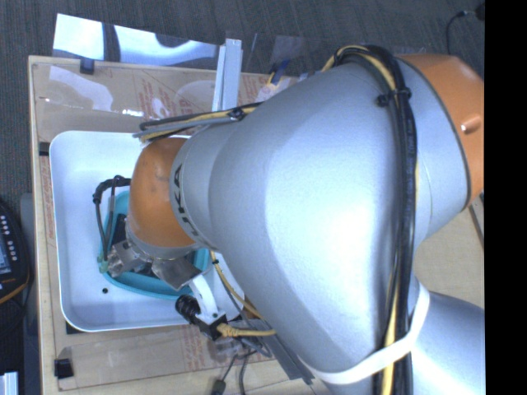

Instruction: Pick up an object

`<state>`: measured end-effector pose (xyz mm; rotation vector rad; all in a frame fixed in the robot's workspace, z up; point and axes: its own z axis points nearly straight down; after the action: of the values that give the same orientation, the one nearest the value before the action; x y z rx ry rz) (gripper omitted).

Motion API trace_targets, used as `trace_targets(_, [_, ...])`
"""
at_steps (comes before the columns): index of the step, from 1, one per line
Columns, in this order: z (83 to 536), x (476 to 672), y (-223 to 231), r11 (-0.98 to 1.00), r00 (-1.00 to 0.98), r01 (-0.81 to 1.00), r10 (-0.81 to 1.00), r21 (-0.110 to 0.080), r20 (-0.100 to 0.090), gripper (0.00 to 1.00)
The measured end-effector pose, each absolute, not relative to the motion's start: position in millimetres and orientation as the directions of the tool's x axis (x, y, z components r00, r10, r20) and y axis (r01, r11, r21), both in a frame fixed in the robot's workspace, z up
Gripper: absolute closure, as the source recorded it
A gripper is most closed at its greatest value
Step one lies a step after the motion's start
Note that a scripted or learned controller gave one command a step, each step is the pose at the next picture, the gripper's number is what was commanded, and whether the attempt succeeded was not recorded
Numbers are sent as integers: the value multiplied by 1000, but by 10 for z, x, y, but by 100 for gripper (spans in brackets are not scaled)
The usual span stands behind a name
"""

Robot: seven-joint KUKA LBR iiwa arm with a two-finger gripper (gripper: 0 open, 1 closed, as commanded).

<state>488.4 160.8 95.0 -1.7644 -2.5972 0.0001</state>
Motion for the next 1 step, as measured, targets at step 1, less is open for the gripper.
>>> trace_targets(1, [954,4797,1355,726,-726,688,688,11,-3,100])
